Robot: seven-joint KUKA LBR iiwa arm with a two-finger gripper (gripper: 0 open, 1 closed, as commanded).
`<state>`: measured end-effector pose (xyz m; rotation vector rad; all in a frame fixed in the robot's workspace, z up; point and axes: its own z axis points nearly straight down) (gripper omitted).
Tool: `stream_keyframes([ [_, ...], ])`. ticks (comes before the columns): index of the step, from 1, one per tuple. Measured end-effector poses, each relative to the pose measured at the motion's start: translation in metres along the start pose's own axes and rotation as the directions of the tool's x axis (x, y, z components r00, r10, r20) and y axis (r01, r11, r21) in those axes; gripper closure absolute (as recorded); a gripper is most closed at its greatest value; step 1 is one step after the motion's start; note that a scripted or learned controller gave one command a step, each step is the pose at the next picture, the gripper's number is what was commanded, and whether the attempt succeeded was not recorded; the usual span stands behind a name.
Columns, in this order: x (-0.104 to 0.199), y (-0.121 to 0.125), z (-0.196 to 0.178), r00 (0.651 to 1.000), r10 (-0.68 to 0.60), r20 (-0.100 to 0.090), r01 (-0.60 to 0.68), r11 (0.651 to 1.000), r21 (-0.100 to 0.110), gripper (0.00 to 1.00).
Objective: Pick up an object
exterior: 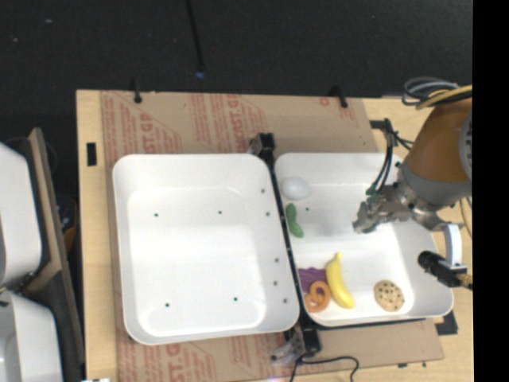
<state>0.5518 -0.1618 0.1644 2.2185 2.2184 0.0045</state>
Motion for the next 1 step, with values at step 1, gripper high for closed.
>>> stream_keyframes([
  [1,-0.0084,-0.0048,-0.0491,1.000,0.001,0.000,-0.001,1.000,0.000,1.00],
])
